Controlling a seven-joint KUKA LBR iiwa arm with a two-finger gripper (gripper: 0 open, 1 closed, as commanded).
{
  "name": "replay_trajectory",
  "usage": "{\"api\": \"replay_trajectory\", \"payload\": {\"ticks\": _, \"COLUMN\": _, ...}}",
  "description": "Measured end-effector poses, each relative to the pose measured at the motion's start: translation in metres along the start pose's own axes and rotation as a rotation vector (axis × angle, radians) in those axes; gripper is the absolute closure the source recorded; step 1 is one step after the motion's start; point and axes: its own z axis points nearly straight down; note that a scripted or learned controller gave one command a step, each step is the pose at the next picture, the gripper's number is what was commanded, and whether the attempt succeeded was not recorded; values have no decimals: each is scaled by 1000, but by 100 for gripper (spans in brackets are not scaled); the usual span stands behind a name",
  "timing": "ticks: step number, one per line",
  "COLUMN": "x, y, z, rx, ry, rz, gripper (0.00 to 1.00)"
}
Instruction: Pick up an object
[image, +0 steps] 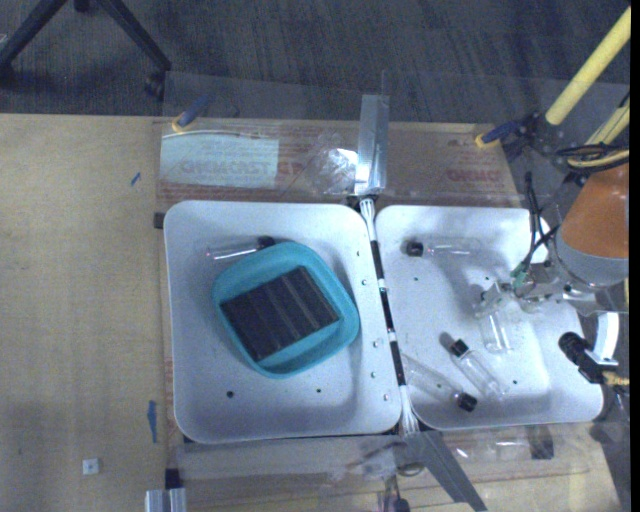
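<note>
Your bench (80, 300) was pale wood, with dark grey floor (300, 40) beyond its far edge, and it carried two shallow white bins touching along one side. You had the arm (600, 215) reaching in from the right, its orange band over the right edge of the right bin (425, 300).

Most of the left bin (190, 380) was taken up by a teal dish (290, 255), lying flat and turned at a slant to the bin's walls. Inside it you had a dark ridged pad (280, 313) covering most of its floor. Just behind the dish, touching or nearly touching its far rim, lay a clear vial (235, 247) with a black cap.

In the right bin you had several more clear, black-capped vials lying on their sides. One, the far vial (440, 249), lay near the back wall with its cap pointing left. A middle vial (470, 365) lay slanted toward the front of the bin, and a front vial (440, 385) lay just beside it, its cap close to the front wall. More clear pieces (492, 330) lay toward the right, too faint to count.

Your claw (520, 288) sat low over the right part of that bin, close to those clear pieces. You could not tell whether it was spread or pressed together, nor whether anything was in its grip.
</note>
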Motion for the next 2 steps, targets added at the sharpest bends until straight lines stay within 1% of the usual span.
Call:
{"api": "replay_trajectory", "payload": {"ticks": 1, "x": -2, "y": 1, "z": -11, "rx": -5, "ry": -2, "rz": 3, "gripper": 100}}
{"api": "replay_trajectory", "payload": {"ticks": 2, "x": 22, "y": 78, "z": 1, "rx": 1, "ry": -1, "rz": 109, "gripper": 100}}
